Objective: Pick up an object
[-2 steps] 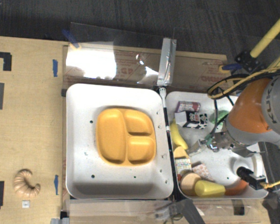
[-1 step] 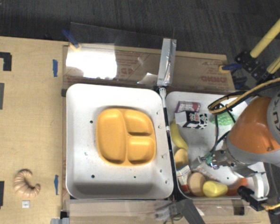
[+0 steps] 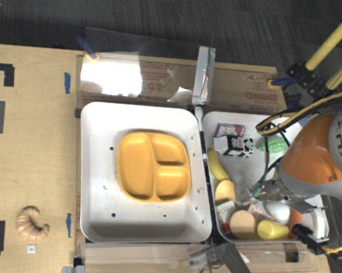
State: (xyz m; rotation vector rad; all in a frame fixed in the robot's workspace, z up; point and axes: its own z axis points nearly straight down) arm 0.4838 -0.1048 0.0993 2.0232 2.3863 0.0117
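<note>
The right bin (image 3: 209,121) holds several small objects. A yellow banana (image 3: 217,165) lies along its left wall, with a pale yellow round piece (image 3: 225,191) below it. Near the front sit a tan round object (image 3: 242,222), a yellow lemon shape (image 3: 272,229), a white egg shape (image 3: 279,212) and a small orange piece (image 3: 295,216). At the back lie a purple-and-white packet (image 3: 229,130), a black-and-white toy (image 3: 238,146) and a green item (image 3: 276,145). My gripper (image 3: 264,195) is low in this bin below the orange band, just above the white egg shape and the tan object.
The left bin (image 3: 94,157) holds a yellow divided plate (image 3: 155,165). A tan curled toy (image 3: 33,222) lies on the bench at the far left. A clear panel and a taped post (image 3: 203,74) stand behind the bins. Cables (image 3: 275,125) loop over the right bin.
</note>
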